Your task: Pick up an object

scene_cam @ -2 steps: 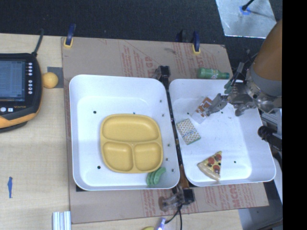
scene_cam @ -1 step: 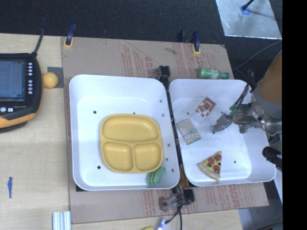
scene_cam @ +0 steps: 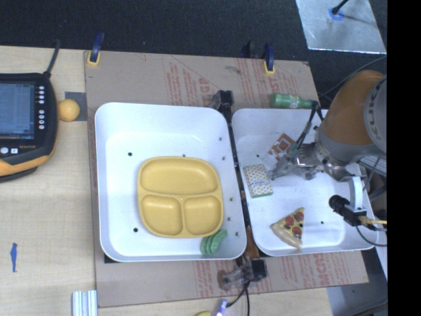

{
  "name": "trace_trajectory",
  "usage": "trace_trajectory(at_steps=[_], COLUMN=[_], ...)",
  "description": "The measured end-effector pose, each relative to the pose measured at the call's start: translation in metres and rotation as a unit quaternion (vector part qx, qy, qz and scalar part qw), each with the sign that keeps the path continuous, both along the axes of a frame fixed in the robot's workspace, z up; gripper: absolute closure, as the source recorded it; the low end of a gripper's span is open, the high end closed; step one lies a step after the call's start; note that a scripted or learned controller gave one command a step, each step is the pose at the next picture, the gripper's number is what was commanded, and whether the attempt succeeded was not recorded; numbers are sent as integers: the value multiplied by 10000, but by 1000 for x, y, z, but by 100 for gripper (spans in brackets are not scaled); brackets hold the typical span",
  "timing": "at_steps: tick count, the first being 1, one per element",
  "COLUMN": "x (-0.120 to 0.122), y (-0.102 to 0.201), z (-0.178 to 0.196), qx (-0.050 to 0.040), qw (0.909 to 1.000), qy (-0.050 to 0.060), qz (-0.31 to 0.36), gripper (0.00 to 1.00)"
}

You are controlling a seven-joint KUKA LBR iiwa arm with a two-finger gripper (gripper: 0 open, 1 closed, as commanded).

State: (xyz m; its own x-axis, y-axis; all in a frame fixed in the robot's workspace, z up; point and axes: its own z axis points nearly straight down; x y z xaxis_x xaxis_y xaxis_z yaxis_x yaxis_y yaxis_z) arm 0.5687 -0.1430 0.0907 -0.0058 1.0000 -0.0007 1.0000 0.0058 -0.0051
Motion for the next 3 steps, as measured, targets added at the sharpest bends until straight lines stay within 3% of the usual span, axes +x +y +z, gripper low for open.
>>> trace_trajectory(at_steps=[1, 2, 3], x=[60, 89, 88], y=[-23, -61, -4], z=[2, 6, 8], qx=[6, 116, -14], qw=[10000, 9999, 10000], qy=[-18, 52, 4], qz=[-11, 6, -12], gripper=[0, 0, 0])
